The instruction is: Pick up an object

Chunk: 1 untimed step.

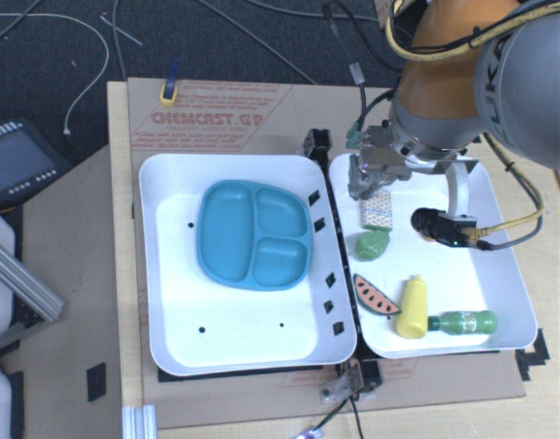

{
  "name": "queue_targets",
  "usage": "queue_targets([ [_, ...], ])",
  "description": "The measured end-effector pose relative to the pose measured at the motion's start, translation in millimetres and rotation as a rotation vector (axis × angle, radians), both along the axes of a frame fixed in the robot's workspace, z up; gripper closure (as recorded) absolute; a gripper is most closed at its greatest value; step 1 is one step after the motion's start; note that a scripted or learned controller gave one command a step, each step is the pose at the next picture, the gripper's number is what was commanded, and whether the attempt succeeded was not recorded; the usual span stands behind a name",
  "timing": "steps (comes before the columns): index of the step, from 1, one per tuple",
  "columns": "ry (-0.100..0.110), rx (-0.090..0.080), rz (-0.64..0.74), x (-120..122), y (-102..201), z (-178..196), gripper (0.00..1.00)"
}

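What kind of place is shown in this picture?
Probably a robotics lab bench: a robot arm reaches over two white bins, toy food like a watermelon slice lies inside, and loose cables trail behind.

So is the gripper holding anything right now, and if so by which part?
It cannot be told. The gripper is directly above the small patterned white packet in the right white bin, but no grasp shows.

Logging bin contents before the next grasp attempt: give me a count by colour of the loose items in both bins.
Blue: 1, the divided plate in the left bin
Green: 2, a small lump and a bottle
Yellow: 1, a bottle
Red: 1, a watermelon slice
White patterned: 1, a small packet below the gripper
Total: 6
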<state>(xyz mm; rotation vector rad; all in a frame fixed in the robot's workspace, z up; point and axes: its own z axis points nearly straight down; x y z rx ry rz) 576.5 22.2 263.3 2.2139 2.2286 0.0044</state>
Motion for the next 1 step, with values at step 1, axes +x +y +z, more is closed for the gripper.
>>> queue_targets([
  [1,0.001,-0.001,-0.002,10.0,42.2,-4.7,1.0],
])
